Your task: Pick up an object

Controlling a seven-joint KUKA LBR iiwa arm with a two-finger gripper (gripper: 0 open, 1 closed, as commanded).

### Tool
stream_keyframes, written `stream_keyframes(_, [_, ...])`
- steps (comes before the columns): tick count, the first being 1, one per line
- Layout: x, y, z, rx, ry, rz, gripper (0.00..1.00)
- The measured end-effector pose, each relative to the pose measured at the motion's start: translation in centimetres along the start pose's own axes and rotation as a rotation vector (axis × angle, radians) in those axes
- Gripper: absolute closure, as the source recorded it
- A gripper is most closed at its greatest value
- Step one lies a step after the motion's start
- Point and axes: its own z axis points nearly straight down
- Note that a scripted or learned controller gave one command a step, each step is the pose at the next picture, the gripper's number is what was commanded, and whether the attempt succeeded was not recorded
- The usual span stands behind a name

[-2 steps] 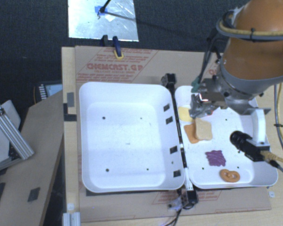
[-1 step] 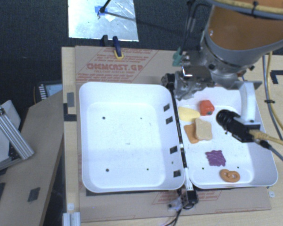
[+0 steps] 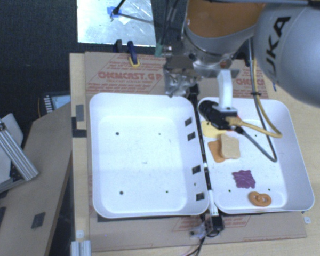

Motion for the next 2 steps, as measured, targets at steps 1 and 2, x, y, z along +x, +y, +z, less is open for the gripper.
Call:
stream_keyframes(1, [3.84,0.45,-9.35,-0.012,0.006,-0.001,1.00])
stream_keyframes(2, [3.65,0.45,-9.97,-0.006,0.003,-0.001,1.00])
